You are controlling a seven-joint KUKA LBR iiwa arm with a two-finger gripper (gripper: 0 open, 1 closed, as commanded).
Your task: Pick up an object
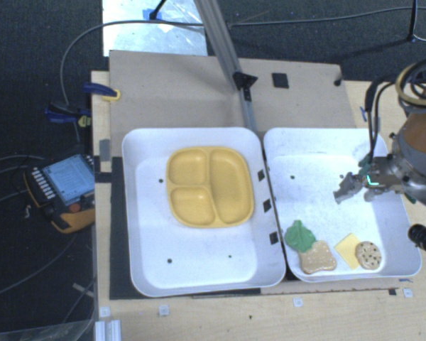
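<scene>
Nearest to you, along the front wall of the right bin (341,144), you have four small food-shaped pieces in a loose row. The green leafy piece (299,235) sits at the left end, ruffled at its edges and a flat mid-green. Just in front of it and to its right lies the tan toast slice (318,258), square-ish with a darker crust line round it; the leaf appears to touch or slightly overlap its upper left corner. Next you see the pale yellow cheese square (348,250), turned so it reads as a diamond, and just beside it the round cookie (368,255), light brown with dark specks. Cheese and cookie look to be touching, though you cannot be sure at this size.

Further back in the same bin, the gripper (346,188) hangs over bare white floor, well apart from all four pieces. Nothing is visible between its fingers, and how far they are spread cannot be told from this angle. A small green light glows on its body, and the grey arm runs off to the right.

Across the divide, the left bin (145,261) holds a yellow divided plate (209,187) with three compartments, lying flat toward the back.

Beyond the bins you see brown board and a slanted metal pole (220,34).
</scene>
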